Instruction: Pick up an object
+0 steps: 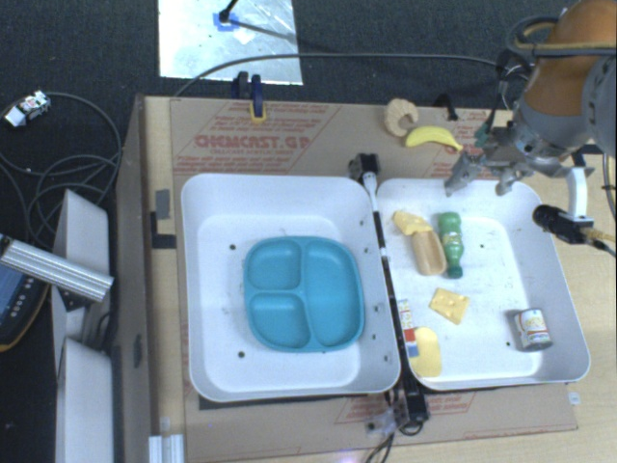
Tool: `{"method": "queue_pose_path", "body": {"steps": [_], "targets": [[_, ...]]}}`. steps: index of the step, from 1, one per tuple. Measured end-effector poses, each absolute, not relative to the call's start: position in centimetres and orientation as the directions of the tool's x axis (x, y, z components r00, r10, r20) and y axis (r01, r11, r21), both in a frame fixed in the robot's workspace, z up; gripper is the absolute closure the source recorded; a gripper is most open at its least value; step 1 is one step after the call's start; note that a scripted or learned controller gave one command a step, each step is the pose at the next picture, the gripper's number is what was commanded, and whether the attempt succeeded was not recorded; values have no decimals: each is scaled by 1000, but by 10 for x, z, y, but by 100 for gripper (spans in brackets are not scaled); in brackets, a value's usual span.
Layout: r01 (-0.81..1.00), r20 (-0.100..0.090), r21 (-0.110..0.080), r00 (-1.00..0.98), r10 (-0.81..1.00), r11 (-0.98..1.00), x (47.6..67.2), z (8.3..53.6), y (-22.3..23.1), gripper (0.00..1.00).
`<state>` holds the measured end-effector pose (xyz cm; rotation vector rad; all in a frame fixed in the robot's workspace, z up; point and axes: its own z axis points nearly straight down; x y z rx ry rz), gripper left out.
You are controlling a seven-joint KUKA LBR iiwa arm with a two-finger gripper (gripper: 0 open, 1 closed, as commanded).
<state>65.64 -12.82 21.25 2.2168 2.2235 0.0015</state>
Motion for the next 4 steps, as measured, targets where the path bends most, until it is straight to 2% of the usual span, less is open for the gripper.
{"method": "queue_pose_path", "body": {"steps": [1, 2, 3, 4], "targets": [[1000, 0, 0, -2, 1000, 2, 625, 156, -124, 0], [1000, 0, 0, -1, 1000, 1, 610, 84, -109, 0], [1000, -1, 3, 0, 1000, 0, 611, 95, -109, 100], [1000, 0, 3, -4, 1000, 4, 578, 185, -46, 100]]}}
